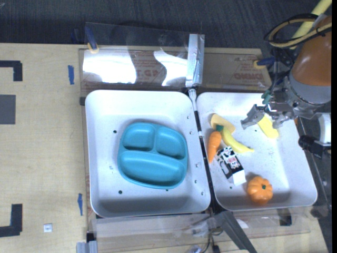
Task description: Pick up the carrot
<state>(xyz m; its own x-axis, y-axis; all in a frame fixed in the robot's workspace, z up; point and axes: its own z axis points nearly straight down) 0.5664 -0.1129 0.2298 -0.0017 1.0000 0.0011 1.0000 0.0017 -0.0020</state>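
no text reads clearly; faint reddish print on the cardboard strip (237,74) stays illegible.

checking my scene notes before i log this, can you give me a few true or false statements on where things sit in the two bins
1. The carrot lies in the right bin. True.
2. The blue divided plate sits in the right bin. False: it is in the left bin.
3. The small pumpkin is near the right bin's front edge. True.
4. The hand is over the left bin. False: it is over the right bin.
5. The banana lies beside the carrot. True.
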